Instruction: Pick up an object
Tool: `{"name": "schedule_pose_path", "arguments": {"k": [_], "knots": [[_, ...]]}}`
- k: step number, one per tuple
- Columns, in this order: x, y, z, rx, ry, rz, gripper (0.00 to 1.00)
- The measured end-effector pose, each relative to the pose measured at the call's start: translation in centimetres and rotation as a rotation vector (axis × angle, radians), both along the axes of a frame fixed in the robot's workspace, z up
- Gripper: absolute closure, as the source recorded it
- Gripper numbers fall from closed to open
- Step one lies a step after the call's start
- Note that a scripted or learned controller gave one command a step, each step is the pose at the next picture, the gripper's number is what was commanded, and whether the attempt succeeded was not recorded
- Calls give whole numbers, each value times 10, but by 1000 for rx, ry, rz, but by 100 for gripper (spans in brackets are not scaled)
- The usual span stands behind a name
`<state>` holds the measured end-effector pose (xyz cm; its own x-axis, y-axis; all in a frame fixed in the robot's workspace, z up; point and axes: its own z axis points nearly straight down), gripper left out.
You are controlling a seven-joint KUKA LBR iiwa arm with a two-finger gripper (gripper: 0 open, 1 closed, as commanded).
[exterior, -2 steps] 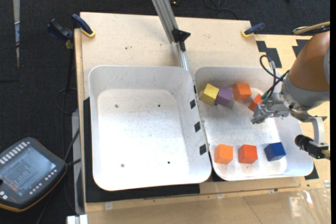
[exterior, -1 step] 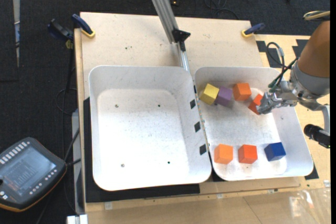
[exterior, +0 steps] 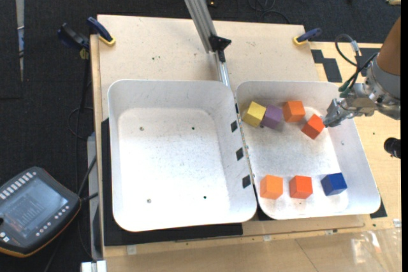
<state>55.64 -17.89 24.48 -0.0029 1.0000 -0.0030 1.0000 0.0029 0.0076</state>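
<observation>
1. I am viewing the left bin (exterior: 127,99), which is lying at 9 o'clock from the right bin (exterior: 360,159).
2. I am finding all the blocks in the right bin: along its far side a yellow block (exterior: 254,114), a purple block (exterior: 273,116), an orange block (exterior: 293,111) and a red-orange block (exterior: 313,127); along its near side a second orange block (exterior: 271,186), a red block (exterior: 301,187) and a blue block (exterior: 333,183).
3. I am positioning my gripper (exterior: 333,115) just at 2 o'clock from the red-orange block, touching or nearly touching it. I cannot tell whether the gripper is open or closed, and no block is showing between its tips.
4. I am judging the red-orange block the nearest target. It is sitting turned and close to the orange block, so I am advising a straddle centred over it, clear of the neighbour.
5. I am reaching in from 3 o'clock, wrist angling down toward 8 o'clock.
</observation>
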Motion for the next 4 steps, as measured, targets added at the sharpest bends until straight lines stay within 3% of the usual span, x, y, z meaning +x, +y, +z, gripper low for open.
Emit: {"name": "schedule_pose_path", "arguments": {"k": [3, 4], "knots": [[1, 165, -19, 5, 9, 5, 100], [-1, 218, -7, 5, 5, 6, 100]]}}
